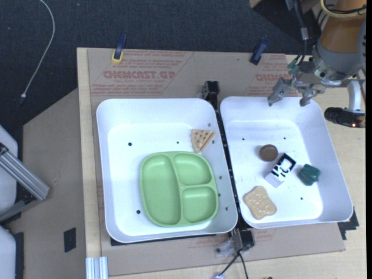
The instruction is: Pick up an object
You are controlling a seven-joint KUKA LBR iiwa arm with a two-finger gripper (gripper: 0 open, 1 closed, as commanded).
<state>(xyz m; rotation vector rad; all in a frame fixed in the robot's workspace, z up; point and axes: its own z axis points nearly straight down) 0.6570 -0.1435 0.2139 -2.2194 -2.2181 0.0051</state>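
My gripper (288, 95) hangs open over the far rim of the right bin (331, 150), its two fingers spread apart with nothing between them. Well below it in that bin lie a round brown disc (268, 152), a small black-and-white block (280, 171), a dark green lump (309, 174) and a tan toast-shaped piece (259, 202). In the left bin (116, 132) sits a green divided plate (178, 188), with a tan cracker-like piece (201, 139) just beyond its far right corner.
Both bins rest on a cardboard-covered bench held by a blue and yellow clamp (119, 49) and a blue clamp (258, 51) at the far edge. A black bracket (210, 89) stands between the bins at the back. Cables hang near the arm at upper right.
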